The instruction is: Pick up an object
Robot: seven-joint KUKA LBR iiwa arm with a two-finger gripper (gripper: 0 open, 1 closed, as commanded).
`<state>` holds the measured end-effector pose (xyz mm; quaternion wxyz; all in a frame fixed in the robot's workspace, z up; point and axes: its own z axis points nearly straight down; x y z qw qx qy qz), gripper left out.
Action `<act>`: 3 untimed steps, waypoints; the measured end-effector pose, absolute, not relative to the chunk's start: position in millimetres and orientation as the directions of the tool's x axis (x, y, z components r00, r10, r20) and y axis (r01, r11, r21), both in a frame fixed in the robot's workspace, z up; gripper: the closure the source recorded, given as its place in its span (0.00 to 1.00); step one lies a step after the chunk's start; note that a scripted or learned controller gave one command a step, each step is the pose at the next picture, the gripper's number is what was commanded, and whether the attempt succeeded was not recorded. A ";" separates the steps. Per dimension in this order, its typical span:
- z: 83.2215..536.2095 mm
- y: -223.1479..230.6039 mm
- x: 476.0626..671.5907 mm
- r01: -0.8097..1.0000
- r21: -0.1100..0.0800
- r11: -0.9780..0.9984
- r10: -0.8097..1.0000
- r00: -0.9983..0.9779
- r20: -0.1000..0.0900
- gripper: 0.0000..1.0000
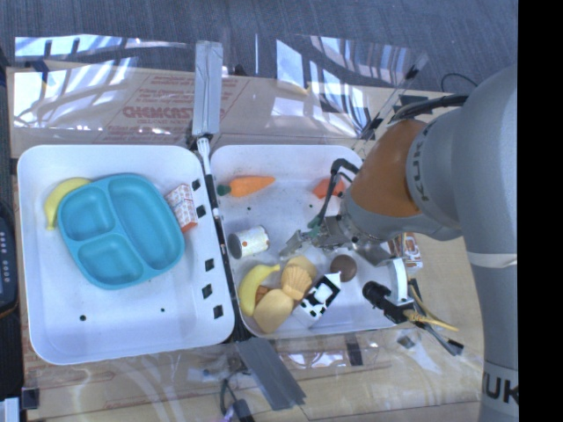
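While the grey arm (457,174) reaches in from the right, its pincer (310,237) hangs low over the middle of the right bin (290,161); I cannot tell its state.

In that bin, a carrot (247,185) lies far left, a small white cup (249,241) sits left of the pincer, and a banana (253,284), pale pastry shapes (286,293) and a black-and-white block (320,296) crowd the near side. In the left bin (53,323), 1 blue divided plate (119,229) rests beside another banana (58,196).
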<state>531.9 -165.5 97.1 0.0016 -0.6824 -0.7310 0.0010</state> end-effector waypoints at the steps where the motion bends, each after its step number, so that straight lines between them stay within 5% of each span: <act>1: 91.7 -140.2 476.5 1.000 -0.002 -0.018 1.000 0.018 0.001 0.00; 2: 101.4 -140.4 477.4 1.000 -0.002 -0.012 1.000 0.012 0.000 1.00; 3: 238.7 -83.8 532.9 0.999 0.008 0.040 0.999 -0.040 0.001 1.00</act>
